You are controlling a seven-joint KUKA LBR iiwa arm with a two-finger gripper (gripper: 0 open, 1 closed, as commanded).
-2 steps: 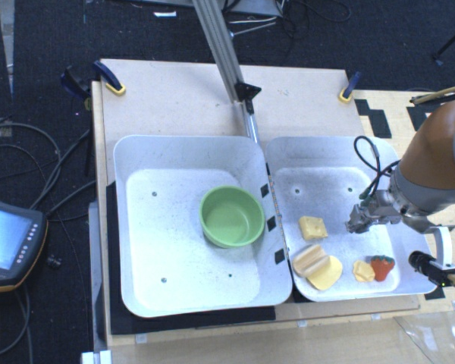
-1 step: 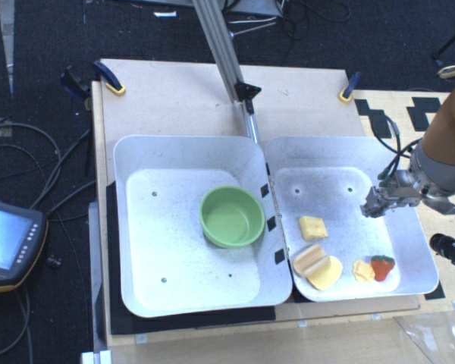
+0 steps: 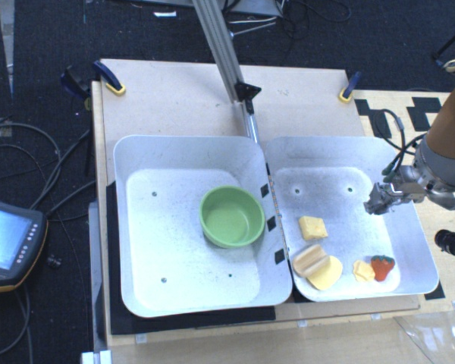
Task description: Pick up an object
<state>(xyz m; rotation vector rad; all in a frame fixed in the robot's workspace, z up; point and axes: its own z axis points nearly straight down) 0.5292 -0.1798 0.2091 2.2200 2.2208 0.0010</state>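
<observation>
A: We log two white bins side by side on the bench. Left bin [image 3: 136,203] has a green bowl [image 3: 232,217] sitting upright, toward its right half, close to the divide between the bins.

B: Right bin [image 3: 326,180] carries the small stuff. We count a pale yellow block [image 3: 312,227] near the middle, left of centre. Below it, at the front left corner, a tan and yellow rounded piece [image 3: 318,266] that looks like two items pressed together; we cannot separate them for certain.

A: And front right?

B: A small yellow bit [image 3: 363,271] touching a red strawberry-like piece [image 3: 383,266] with green at its top. Those two sit just beside each other, near the front wall.

A: Arm position?

B: It comes in from the right. The gripper [image 3: 381,201] hangs over the right bin's right side, above the bare floor, well apart from the yellow block and up from the strawberry pair.

A: Tool state?

B: Too dark and small. We cannot tell whether it is apart or together. We see nothing between its tips.

A: Noted. All objects lie on the bin floors.
</observation>
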